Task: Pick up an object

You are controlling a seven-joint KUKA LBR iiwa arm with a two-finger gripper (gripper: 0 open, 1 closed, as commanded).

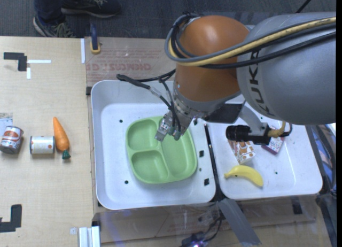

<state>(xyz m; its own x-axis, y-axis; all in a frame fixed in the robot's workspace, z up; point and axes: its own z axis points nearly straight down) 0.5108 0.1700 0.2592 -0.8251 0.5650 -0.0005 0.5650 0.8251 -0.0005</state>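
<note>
Camera view: gripper [166, 129] seen low over upper part of green divided plate [160, 160] in left bin [107, 149]; contact with plate cannot be confirmed. How wide jaws stand cannot be told from this angle. Nothing seen held.

Banana [244, 176] and small carton [245, 151] lie in right bin [299, 187]. Toy carrot [60, 133] and two cans [41, 145] lie on table [43, 198].

Task judged at approach stage: grasp and lift not yet done.
</note>
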